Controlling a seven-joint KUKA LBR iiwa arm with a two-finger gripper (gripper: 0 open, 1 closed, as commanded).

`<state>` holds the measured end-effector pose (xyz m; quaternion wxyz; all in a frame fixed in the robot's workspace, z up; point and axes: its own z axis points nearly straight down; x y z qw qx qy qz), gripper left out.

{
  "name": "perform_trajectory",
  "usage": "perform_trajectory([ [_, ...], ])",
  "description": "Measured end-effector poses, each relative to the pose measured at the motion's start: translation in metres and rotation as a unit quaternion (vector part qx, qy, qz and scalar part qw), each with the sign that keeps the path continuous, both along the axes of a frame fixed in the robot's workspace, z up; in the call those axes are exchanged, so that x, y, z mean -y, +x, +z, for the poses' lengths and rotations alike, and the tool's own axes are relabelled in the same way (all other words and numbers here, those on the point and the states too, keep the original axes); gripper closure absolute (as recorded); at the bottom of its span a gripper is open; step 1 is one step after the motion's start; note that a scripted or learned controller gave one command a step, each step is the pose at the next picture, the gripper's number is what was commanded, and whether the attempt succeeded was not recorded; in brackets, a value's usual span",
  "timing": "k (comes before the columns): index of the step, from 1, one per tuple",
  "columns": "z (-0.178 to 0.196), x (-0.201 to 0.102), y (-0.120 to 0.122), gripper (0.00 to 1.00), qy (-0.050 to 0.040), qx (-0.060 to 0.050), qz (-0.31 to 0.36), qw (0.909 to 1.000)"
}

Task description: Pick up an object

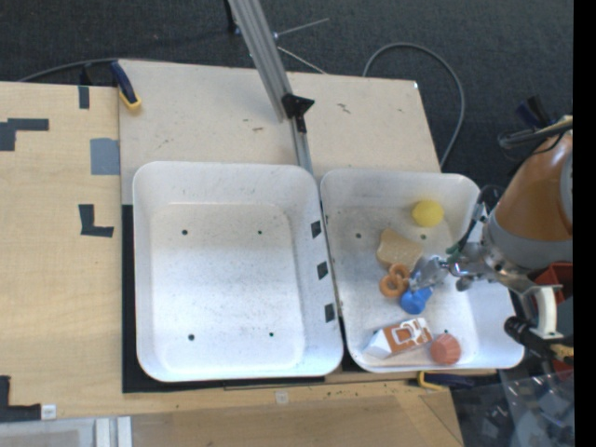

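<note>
The right bin [363, 194] holds a yellow ball [427, 213] at the back, a tan block [399, 248], an orange ring [395, 280], a small blue piece [414, 299], a white and orange carton [399, 337] and a reddish ball [445, 348] at the front. My gripper [430, 273] reaches in from the right and sits low in the bin, right beside the orange ring and just above the blue piece. Its fingertips are small and blurred among these objects.
The left bin [223, 268] lies beside the right one. A grey metal rail [265, 54] runs from the top of the view down to the bins' shared back corner. A blue and yellow tool [126, 86] lies at the bench's far left corner.
</note>
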<state>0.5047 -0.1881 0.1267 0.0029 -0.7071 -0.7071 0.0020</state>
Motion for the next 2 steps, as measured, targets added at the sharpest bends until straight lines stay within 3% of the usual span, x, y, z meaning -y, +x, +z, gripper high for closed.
perform_trajectory([
  [1, 0.012, 0.000, 0.001, 1.00, -0.0002, 0.002, 0.001, 1.0000],
  [2, 0.069, 0.009, 0.003, 1.00, -0.0017, 0.005, 0.000, 1.0000],
])
